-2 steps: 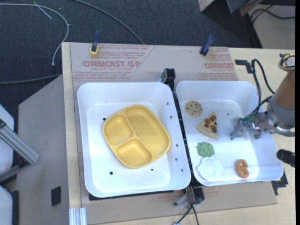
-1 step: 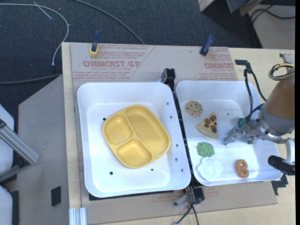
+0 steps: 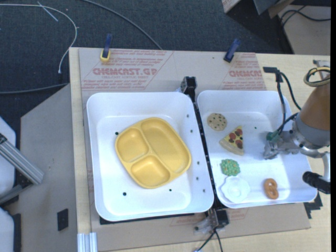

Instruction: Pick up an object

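Hand [image 3: 271, 150] sits low over the right part of the right bin [image 3: 262, 100]; whether it is wide or narrow I cannot tell, and nothing shows between its tips. Its grey arm [image 3: 315, 117] comes in from the right edge, with the orange band above the wrist and the wrist bent down toward the bin floor.

On the table [image 3: 79, 140] 2 white bins lie side by side. Left bin [image 3: 105, 193] carries the largest thing, a yellow tray [image 3: 152, 151] with 3 compartments, turned at a slant near the bin's middle.

In the right bin lie 5 small things. A pizza slice [image 3: 234, 140] is near the hand, to its left, apart from it. A white egg-like piece [image 3: 235, 188] lies at the front, just below a green broccoli piece [image 3: 229, 167], the 2 nearly touching. A round cookie [image 3: 216, 121] lies toward the back left, well apart from the hand. A small brown pretzel [image 3: 271, 188] lies at the front, below the hand.

2 blue clamps [image 3: 231, 50] grip the cardboard at the table's far edge.
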`<state>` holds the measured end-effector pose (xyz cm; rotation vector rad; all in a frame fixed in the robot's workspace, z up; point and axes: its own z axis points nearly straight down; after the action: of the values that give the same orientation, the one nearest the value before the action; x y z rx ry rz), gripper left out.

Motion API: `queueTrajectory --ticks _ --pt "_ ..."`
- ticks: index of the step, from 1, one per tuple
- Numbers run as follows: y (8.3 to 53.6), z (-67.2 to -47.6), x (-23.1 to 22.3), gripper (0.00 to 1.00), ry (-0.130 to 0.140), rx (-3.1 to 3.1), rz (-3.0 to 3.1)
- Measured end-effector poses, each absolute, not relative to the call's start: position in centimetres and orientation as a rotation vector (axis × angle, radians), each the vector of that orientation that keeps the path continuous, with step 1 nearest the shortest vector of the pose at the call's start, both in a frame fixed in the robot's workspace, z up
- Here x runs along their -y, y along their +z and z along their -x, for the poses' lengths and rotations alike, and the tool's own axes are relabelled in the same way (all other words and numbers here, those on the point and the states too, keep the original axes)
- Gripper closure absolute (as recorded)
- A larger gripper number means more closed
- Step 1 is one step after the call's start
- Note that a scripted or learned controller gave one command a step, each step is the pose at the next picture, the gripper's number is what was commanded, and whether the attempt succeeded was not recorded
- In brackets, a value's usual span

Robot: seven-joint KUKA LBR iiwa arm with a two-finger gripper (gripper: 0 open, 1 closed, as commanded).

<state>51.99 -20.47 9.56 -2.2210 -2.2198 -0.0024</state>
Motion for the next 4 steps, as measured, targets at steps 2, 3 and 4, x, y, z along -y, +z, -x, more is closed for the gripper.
queueTrajectory --ticks 2,3,4 --pt "20.5 -54.0 20.4 1.0 -0.006 2.229 2.225" --pt "25.0 -54.0 19.9 1.0 -0.005 2.228 2.224" --pt "30.3 -54.1 19.9 1.0 -0.005 2.229 2.224"
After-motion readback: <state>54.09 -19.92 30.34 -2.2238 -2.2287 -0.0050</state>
